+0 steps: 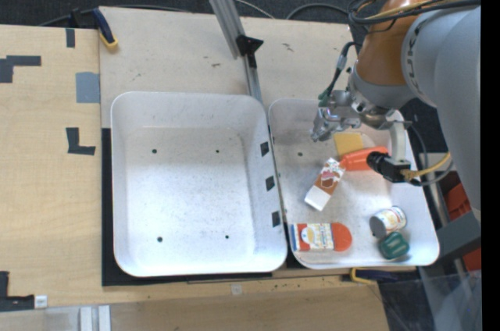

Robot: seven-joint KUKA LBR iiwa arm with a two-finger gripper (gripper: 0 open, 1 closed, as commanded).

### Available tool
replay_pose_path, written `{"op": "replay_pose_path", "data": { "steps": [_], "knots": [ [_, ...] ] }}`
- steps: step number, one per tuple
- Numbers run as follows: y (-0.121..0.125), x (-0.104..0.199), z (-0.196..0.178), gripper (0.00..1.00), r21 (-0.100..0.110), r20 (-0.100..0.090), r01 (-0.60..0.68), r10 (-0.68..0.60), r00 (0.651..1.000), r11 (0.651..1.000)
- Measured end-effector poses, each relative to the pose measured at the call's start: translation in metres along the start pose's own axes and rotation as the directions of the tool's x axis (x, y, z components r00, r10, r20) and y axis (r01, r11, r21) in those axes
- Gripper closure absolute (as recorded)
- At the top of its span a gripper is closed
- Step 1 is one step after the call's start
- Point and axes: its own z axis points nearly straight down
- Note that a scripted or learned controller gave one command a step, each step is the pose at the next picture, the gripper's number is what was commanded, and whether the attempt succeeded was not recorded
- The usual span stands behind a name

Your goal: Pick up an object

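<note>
Grey metal of the gripper (324,126) was seen low over the far part of the right bin (291,122), with nothing visible between its tips; whether it was parted or closed could not be told from this slant. No object was held.

Just to the right of the gripper, almost under the wrist, a yellow block (349,142) was seen, and just beyond it an orange carrot-shaped toy (361,158). Nearer the camera from the gripper, a small white and red carton (325,184) lay tilted on the bin floor. Farther toward the near rim a flat orange and white packet (321,236) was seen, and well to the gripper's right and nearer the camera a small can (387,221) stood touching a green object (394,246). The left bin (187,107) lay well off to the gripper's left.

The yellow block was judged the closest target. A good grasp would call for the gripper to be centred over the chosen object, clear of its neighbours, and lowered straight before being closed. Crowding by the carrot toy was judged a risk.
</note>
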Motion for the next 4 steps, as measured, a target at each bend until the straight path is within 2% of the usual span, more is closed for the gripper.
{"op": "replay_pose_path", "data": {
  "steps": [2, 4],
  "knots": [
    [0.002, 0.0, -0.114, 1.0, 0.0, 0.0, 0.0, 0.0, 1.0, 1.0],
    [-0.039, 0.097, -0.097, 1.0, 0.01, -0.002, 0.004, -0.004, 1.0, 1.0]
  ]
}}
